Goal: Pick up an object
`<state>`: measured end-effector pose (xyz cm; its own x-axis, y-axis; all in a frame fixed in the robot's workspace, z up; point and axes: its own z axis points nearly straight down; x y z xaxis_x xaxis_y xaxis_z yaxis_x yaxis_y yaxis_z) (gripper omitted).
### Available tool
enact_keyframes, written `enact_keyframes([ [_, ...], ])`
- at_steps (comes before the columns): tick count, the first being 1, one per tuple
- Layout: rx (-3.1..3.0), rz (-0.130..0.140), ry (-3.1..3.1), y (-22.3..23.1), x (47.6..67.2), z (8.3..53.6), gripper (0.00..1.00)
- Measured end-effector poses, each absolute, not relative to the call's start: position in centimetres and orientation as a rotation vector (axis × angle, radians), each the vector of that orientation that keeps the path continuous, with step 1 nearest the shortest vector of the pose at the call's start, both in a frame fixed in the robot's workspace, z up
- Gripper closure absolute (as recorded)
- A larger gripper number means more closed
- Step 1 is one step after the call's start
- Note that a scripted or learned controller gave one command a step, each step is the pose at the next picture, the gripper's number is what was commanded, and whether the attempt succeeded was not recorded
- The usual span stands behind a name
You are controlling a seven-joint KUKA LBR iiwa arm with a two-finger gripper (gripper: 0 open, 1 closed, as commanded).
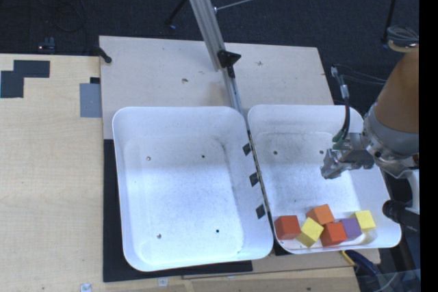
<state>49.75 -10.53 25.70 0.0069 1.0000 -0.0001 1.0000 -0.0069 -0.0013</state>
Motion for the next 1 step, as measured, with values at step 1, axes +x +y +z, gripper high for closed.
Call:
enact_keyframes([
  [1, -2.232, 0.002, -2.209, -10.56, 49.73, 25.66, 0.00],
])
